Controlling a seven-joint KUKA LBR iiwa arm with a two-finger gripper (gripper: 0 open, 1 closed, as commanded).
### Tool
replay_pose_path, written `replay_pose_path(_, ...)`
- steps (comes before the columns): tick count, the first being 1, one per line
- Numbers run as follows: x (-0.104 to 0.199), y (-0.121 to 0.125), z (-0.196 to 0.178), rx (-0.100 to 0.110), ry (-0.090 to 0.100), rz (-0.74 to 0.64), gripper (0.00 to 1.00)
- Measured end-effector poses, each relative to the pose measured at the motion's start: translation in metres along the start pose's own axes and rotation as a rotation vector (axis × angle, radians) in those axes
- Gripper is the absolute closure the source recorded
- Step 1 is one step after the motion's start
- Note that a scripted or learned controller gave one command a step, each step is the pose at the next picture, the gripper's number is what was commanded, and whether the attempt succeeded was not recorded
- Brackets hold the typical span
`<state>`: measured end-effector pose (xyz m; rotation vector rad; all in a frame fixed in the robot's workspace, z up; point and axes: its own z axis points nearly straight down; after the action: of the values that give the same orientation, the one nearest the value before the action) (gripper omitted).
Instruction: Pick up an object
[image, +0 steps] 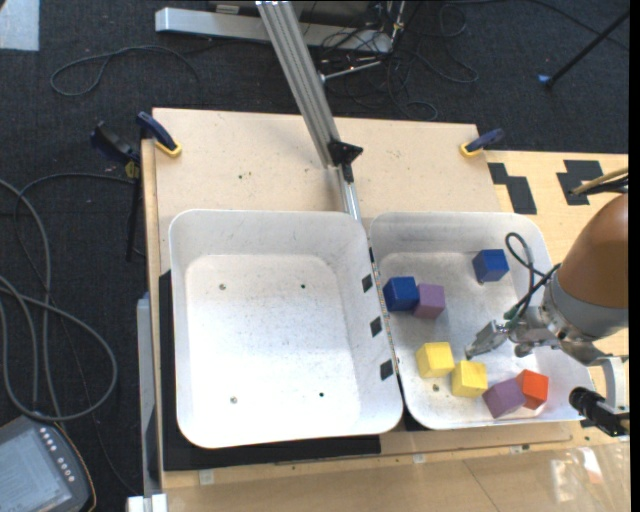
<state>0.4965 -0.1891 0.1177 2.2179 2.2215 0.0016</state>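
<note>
My pincer (478, 346), fingers spread and gripping nothing, hangs low over the right bin (455, 232), tilted toward the yellow cube (469, 378) just below it and its yellow twin (435, 358) alongside, apparently lining up a grab among the crowded blocks
</note>
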Motion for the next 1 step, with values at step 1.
replay_pose_path(1, -0.0002, 0.0005, -0.0081, -0.001, 0.000, 0.002, 1.00)
